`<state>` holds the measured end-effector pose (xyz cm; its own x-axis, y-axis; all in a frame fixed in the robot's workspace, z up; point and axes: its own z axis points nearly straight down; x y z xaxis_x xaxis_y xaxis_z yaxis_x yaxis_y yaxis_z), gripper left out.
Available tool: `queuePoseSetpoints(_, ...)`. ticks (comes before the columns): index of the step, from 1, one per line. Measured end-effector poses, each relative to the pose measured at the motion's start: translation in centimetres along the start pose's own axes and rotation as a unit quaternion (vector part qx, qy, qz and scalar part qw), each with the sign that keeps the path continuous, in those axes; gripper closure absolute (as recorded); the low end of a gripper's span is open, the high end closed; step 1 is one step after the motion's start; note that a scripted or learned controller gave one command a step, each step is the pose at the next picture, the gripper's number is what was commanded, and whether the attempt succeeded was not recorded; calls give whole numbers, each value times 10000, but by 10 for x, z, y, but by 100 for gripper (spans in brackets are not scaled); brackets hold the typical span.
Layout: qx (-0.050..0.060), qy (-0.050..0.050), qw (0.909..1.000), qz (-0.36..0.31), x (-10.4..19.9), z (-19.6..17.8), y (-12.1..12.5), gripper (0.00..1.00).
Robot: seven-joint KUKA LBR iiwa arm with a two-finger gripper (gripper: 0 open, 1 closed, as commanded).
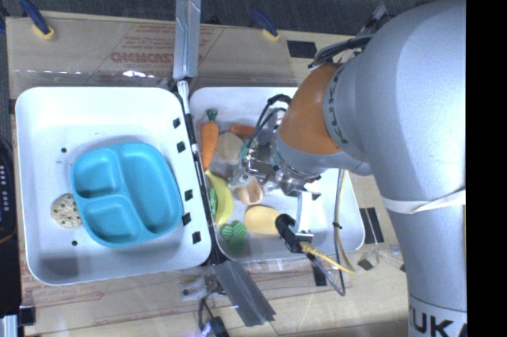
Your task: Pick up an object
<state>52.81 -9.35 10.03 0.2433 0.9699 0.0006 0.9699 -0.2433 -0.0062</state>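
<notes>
1. The grey arm comes in from 3 o'clock, its orange band hanging over the right bin.
2. The left bin sits toward 9 o'clock; the right bin lies just beside it, toward the centre.
3. A blue divided plate rests in the left bin, with three compartments.
4. The gripper is low inside the right bin, in among the toy food; the wrist hides its tips, so I cannot tell whether the claw is released, clenched or grasping anything.
5. A carrot lies at about 10 o'clock from the gripper, along the bin's left wall, green top pointing to 12 o'clock.
6. A banana lies at 7 o'clock from the gripper, against the same wall.
7. A pale yellow lemon-like fruit sits at 6 o'clock from the gripper.
8. A beige lump sits between carrot and gripper, touching or nearly touching the gripper.
9. A cookie lies in the left bin, at 9 o'clock from the plate, just beside its rim.
10. A small green piece lies just below the banana.
</notes>
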Motion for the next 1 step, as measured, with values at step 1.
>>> queuePoseSetpoints(1,-43,6,9990,-449,45,-94,21,100)
